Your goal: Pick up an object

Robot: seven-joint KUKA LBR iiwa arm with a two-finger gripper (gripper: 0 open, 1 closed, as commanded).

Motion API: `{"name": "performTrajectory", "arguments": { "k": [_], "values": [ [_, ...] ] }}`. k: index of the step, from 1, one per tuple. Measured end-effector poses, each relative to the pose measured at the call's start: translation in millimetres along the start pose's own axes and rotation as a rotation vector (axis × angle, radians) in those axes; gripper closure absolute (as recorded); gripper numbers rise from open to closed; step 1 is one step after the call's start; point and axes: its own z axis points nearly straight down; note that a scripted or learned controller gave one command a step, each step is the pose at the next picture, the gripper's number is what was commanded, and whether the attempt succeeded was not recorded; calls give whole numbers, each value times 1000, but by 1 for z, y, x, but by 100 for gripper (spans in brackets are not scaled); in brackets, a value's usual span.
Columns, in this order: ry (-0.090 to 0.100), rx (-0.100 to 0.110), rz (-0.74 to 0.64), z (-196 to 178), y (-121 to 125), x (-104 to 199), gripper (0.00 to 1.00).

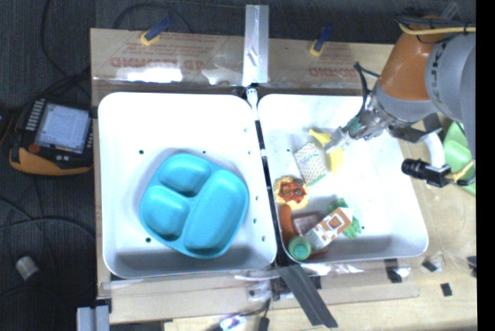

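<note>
Left bin (116,167): it holds a blue divided plate (193,202), lying a little toward the near wall. This plate is far from the arm, across the wall between the bins.

Right bin (387,198): the small things are gathered in its left half, along the dividing wall.

Near corner of the right bin: an orange and white carton (329,225) lies tilted, with a green cap (298,249) just beside its lower end. An orange-red round thing (290,189) sits above them.

Middle of the right bin: a patterned pouch (310,163) lies beside a yellow block (328,148); they seem to touch.

Yellow block, direction: it lies to the left of the gripper and a little toward the near side; its long axis seems to run from far-left to near-right.

Gripper (349,130): it hangs low just beside the upper right end of the yellow block. I cannot tell whether it is released or clenched, and I see nothing gripped.

Arm (418,78): it reaches in from the right over the far right corner of the bin.

Judgement: the yellow block is the nearest thing to pick; the move probably needs a short shift to the left and then down.
</note>
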Motion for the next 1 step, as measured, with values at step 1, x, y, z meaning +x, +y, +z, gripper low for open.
{"name": "performTrajectory", "arguments": {
  "k": [1],
  "values": [
    [2,12,172,-143,40,58,100]
  ]
}}
